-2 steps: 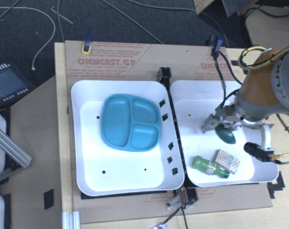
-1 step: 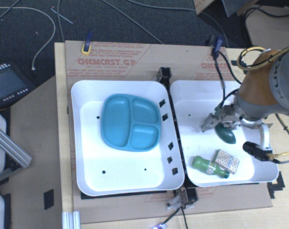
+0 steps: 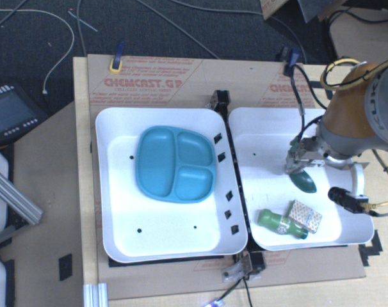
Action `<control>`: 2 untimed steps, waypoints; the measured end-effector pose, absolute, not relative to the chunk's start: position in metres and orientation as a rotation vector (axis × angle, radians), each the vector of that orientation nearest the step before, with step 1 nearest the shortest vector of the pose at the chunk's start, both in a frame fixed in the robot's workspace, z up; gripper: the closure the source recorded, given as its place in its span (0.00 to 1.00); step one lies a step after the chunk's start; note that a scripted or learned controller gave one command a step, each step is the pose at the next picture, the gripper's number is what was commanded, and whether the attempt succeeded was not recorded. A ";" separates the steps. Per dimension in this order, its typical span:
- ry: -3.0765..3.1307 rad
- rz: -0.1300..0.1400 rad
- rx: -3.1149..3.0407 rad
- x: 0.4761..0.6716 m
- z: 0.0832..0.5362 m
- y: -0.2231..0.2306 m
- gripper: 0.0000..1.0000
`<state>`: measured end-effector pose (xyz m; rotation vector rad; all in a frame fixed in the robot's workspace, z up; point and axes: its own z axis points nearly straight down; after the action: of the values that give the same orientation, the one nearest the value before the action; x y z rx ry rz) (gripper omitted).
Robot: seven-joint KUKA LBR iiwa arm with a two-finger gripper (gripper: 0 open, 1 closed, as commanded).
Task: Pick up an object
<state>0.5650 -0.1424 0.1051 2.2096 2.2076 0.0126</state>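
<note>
My gripper (image 3: 299,164) reaches down into the right bin (image 3: 264,130), and a dark teal object (image 3: 304,181) lies right at its tip, touching or just under it. Nearer the front of the same bin, a green bottle (image 3: 280,223) lies on its side. A small checkered packet (image 3: 305,215) rests against the bottle's right end. The arm, grey with an orange band, comes in from the right above these things.
The left bin (image 3: 117,190) holds a blue divided plate (image 3: 176,164). Black clips run along the seam between the two bins. Cables trail over the dark floor behind the bench, and a black connector (image 3: 347,199) hangs by the arm at the right bin's edge.
</note>
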 end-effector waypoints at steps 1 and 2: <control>2.220 0.005 2.217 0.567 0.152 -0.140 1.00; 2.221 0.004 2.217 0.565 0.196 -0.136 1.00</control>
<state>0.5650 -0.1358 0.1965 2.2169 2.2209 0.0042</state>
